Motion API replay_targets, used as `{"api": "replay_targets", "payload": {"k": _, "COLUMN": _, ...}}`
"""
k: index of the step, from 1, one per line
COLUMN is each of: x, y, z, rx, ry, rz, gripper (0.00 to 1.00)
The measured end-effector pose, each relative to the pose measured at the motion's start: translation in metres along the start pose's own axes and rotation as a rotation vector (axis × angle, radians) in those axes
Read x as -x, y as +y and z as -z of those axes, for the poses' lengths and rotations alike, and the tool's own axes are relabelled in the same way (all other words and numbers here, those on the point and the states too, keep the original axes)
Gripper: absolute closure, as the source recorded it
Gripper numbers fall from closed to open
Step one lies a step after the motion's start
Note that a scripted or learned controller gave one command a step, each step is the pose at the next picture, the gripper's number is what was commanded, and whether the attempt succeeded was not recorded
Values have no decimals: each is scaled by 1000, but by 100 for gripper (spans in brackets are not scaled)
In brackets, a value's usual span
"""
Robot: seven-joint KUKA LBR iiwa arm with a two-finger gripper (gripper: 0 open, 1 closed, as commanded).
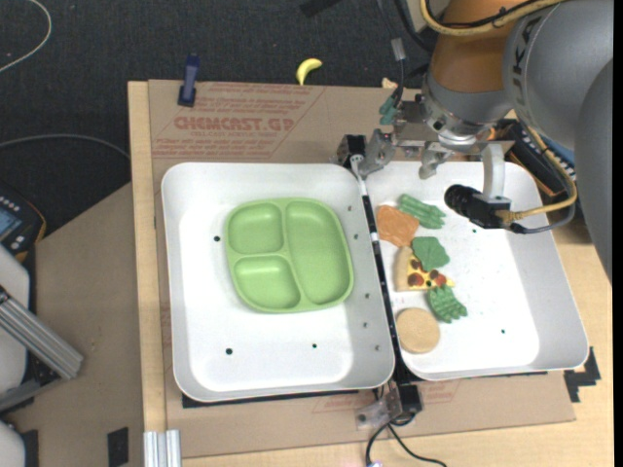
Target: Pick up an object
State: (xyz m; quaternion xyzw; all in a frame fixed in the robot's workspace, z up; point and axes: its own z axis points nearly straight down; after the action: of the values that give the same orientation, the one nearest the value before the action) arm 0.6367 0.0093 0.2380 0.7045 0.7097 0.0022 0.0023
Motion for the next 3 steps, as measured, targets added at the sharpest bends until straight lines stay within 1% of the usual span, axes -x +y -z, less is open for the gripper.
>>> {"api": "replay_targets", "payload": {"k": 1, "x": -2, "y": -44, "z": -57, "rx": -17, "ry": 1, "rz": -9, "gripper": 0}}
{"api": "replay_targets", "payload": {"k": 2, "x": -144, "y": 9, "z": 46, "rx": 10, "ry": 8, "rz": 8, "gripper": 0}}
{"api": "replay_targets", "payload": {"k": 3, "x": -218, "y": -35, "z": 64, "rx": -4, "ry": 5, "rz": 4, "gripper": 0}}
